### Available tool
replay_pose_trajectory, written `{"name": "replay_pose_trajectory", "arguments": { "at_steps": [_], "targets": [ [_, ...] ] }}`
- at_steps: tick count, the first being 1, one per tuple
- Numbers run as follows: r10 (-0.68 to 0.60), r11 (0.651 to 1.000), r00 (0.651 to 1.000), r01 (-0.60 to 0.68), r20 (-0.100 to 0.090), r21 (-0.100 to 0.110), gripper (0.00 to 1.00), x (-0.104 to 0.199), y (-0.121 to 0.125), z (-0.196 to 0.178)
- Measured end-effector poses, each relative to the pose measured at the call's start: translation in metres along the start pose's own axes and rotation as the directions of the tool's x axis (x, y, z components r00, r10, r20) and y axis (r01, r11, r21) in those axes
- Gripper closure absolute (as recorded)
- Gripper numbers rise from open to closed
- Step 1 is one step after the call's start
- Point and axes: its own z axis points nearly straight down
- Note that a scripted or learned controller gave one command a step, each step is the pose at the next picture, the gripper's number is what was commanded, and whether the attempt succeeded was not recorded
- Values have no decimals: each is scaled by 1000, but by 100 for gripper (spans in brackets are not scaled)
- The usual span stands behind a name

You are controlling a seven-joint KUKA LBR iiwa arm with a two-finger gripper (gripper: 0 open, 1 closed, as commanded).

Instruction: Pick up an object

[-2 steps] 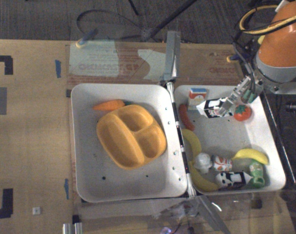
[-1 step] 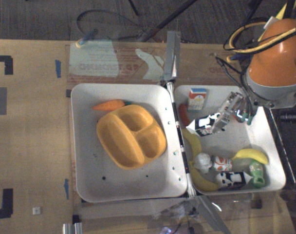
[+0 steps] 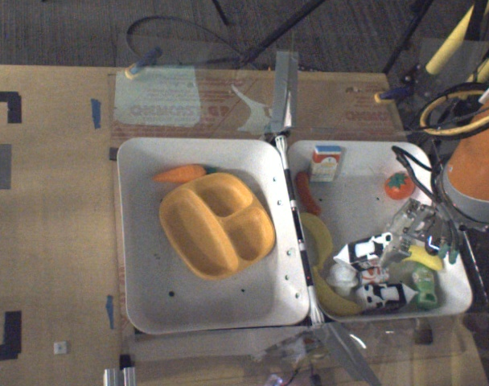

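Observation:
My gripper (image 3: pixel 396 246) hangs low over the right bin (image 3: pixel 353 155), reaching in from the right and pointing down-left at a pile of toys. Just under its tip lies a black-and-white toy (image 3: pixel 363 252), with a yellow piece (image 3: pixel 426 259) beside it on the right. Nearer the front edge are a second black-and-white toy (image 3: pixel 385 296), a green bottle (image 3: pixel 424 288), a white lump (image 3: pixel 341 277) and a banana (image 3: pixel 319 244). Farther back in this bin sit a small carton (image 3: pixel 326 163), a red sausage (image 3: pixel 307 193) and a tomato (image 3: pixel 398 185). Nothing visibly hangs from the gripper.
The left bin (image 3: pixel 140 240) holds a yellow divided plate (image 3: pixel 216 223) and a carrot (image 3: pixel 180 173) at its back. A raised divider (image 3: pixel 289 215) separates the bins. Cables and the arm's orange band (image 3: pixel 474 175) crowd the right side.

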Motion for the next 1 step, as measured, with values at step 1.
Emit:
{"name": "replay_pose_trajectory", "arguments": {
  "at_steps": [1],
  "targets": [
    [-247, 969, 969, 247, 5, 0, 100, -23, -43, -33]
  ]
}}
